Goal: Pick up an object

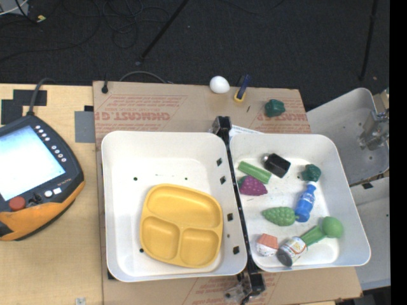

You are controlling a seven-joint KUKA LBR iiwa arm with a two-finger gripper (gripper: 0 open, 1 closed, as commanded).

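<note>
The right bin holds several small objects. At its back lie a green cylinder, a black block and a dark green lump. A purple grape bunch sits near the left wall. In the middle stand a blue bottle and a bumpy green piece. Along the front are a red and white cube, a small can and a green club-shaped toy.
The left bin holds a yellow divided plate. Behind the bins, on cardboard, lie a white egg, a blue and yellow tool and a dark green toy. A teach pendant rests at the left. Grey metal plate at the right.
</note>
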